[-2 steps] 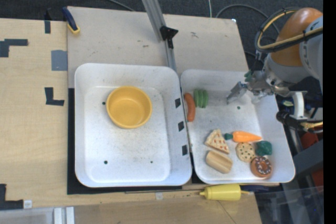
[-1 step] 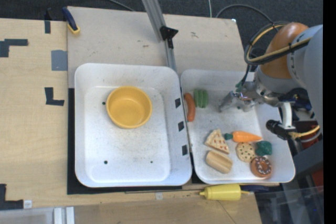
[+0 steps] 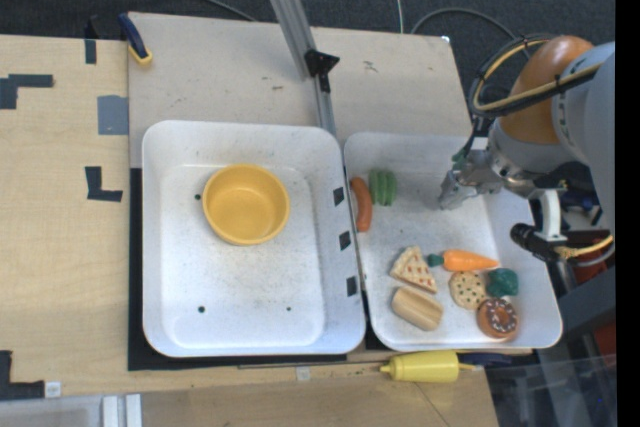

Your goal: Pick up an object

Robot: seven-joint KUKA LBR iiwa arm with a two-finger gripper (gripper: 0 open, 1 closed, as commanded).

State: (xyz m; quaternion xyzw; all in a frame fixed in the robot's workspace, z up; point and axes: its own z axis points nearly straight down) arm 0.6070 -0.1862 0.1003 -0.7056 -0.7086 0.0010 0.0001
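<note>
Lying left of the hand (image 3: 452,193): green toy (image 3: 382,187).

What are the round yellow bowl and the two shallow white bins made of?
Round yellow bowl: probably plastic, judging by its even colour and smooth, matte surface. Left shallow white bin and right shallow white bin: likely moulded plastic, with rounded corners and dark speckling or scuffs.

Yellow mustard bottle (image 3: 424,367) along the bench's front edge, blue-and-yellow clamp (image 3: 135,38) at its far left corner.
</note>
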